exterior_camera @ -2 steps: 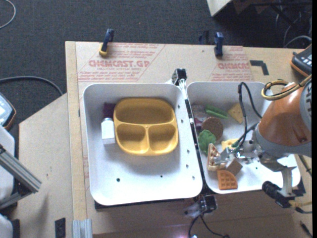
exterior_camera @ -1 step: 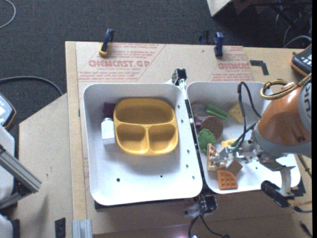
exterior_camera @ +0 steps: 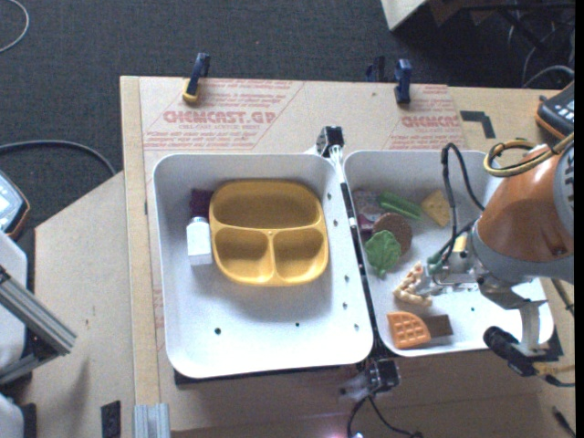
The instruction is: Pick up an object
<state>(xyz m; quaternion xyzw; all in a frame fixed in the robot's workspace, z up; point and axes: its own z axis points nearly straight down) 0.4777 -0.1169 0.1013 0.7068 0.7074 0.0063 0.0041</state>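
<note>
The right bin (exterior_camera: 470, 336) holds several small toy foods: a green pod (exterior_camera: 400, 206), a yellow wedge (exterior_camera: 436, 208), a brown round piece (exterior_camera: 395, 229), a green leaf (exterior_camera: 382, 251), a tan knobbly piece (exterior_camera: 412, 286), an orange waffle (exterior_camera: 408, 329) and a dark brown bar (exterior_camera: 440, 326). My gripper (exterior_camera: 444, 270) reaches in from the right and sits low over this bin, just right of the tan knobbly piece. The orange-banded wrist (exterior_camera: 525, 222) covers the bin's right part. I see nothing lifted.
The left bin (exterior_camera: 265, 336) carries a yellow divided plate (exterior_camera: 268, 232), a small white bottle (exterior_camera: 199, 241) and a dark purple item (exterior_camera: 201, 199) beside it. A black divider rail (exterior_camera: 351, 226) runs between the bins. Clamps stand at the board's back edge.
</note>
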